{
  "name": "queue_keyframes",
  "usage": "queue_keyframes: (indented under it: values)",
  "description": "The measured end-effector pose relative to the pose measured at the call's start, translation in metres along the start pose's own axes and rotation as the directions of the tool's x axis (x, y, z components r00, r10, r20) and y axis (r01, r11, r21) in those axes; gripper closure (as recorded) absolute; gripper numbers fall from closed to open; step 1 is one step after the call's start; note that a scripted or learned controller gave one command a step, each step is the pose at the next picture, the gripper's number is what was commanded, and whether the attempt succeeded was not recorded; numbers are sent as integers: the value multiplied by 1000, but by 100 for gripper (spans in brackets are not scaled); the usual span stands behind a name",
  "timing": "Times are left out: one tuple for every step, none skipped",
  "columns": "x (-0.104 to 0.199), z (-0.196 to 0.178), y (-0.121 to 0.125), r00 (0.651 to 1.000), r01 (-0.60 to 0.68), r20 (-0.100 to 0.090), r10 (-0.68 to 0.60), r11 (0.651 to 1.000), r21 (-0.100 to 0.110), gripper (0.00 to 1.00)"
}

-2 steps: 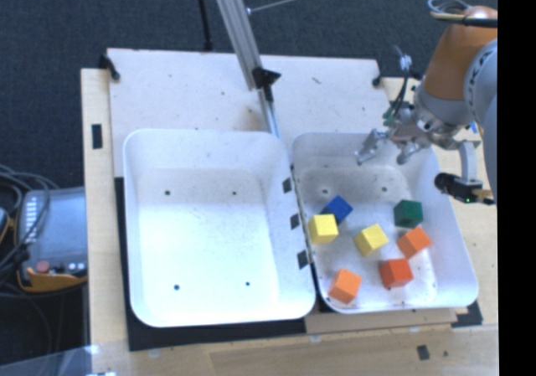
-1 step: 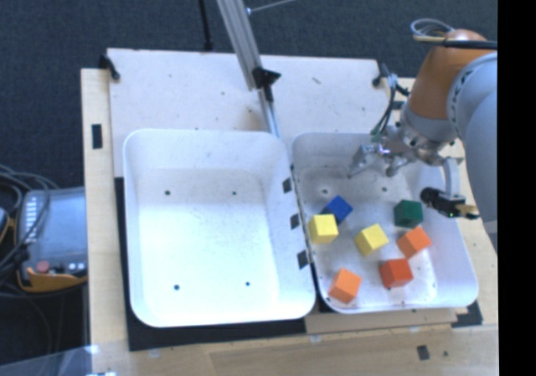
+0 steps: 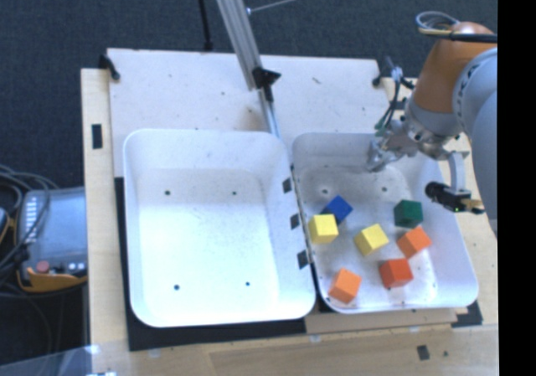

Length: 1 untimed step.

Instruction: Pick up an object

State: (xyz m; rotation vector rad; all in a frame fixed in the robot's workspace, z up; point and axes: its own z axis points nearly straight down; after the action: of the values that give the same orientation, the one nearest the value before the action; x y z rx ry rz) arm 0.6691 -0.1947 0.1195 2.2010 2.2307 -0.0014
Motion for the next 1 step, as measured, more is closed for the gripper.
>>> queue_keyframes:
  values:
    - [-7, -63, -1, 1000, -11, -3, 11, 1000, -3, 100]
